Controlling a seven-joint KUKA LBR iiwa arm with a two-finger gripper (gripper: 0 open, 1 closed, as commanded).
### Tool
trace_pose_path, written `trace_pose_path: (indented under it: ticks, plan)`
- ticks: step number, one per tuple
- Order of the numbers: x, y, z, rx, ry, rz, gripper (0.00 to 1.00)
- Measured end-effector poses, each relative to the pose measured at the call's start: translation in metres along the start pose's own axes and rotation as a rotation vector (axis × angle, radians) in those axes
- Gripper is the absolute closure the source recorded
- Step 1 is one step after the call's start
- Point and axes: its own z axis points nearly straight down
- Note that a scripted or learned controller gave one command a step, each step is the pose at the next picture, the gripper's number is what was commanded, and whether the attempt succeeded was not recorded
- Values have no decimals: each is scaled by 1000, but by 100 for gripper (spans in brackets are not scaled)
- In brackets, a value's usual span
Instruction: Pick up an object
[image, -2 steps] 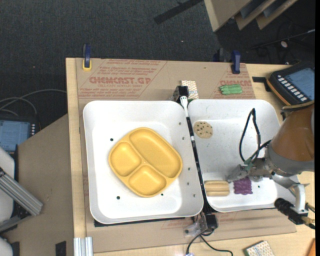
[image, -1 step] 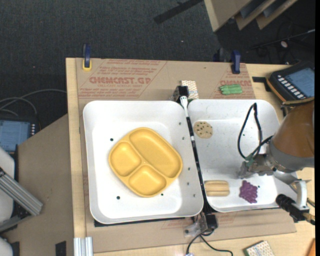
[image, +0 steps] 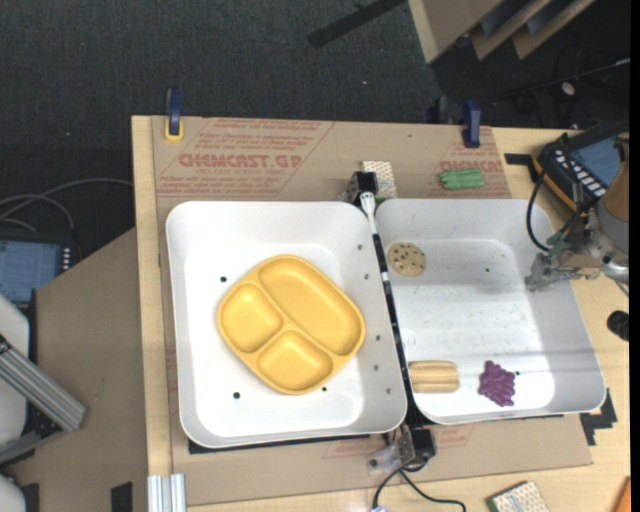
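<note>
Right bin (image: 560, 330): knobbly purple grape cluster (image: 497, 383); tan bread-like bar (image: 433, 376); round speckled cookie (image: 406, 259).
Left bin (image: 190, 300): glossy yellow three-compartment plastic plate (image: 290, 322).
Gripper (image: 545, 270): at right rim, perhaps empty; opening impossible to tell.

— What can you make out of the arm (image: 618, 205) at the right edge of the frame?

— Not much: a rounded, pale grey-tan housing, cut off by the frame.

— And lower down?

— A grey metal wrist piece with a flat, boxy bracket, duller than the housing. The gripper (image: 541, 275) end is small, grey and too blurred for detail.

— Any cables?

— Thin dark cables loop beside the wrist, curving down along the grey metal.
</note>
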Motion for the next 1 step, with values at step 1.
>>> trace_pose_path:
  ticks: [1]
  plan:
    - [61, 59, 63, 8, 9, -7, 100]
